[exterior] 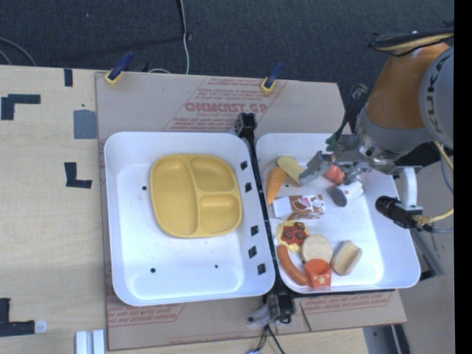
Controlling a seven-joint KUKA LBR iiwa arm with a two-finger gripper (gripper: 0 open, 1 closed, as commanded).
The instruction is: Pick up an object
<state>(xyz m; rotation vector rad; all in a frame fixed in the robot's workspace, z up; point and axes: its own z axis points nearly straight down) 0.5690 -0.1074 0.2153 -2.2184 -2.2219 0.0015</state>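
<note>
Fingers (pixel 333 174) spread apart around a small red object (pixel 334 172), low over the right bin (pixel 391 260); yellow tray (pixel 196 195) in left bin (pixel 125 220).

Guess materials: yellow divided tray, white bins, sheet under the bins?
Yellow tray: likely moulded plastic, matte; soft rounded compartment edges, uniform colour.
White bins: probably thin formed plastic, slightly glossy; rounded corners, faint sheen on the rims.
Sheet under them: looks like cardboard; brown, flat, red printed lettering, held by clamps at its far edge.
</note>
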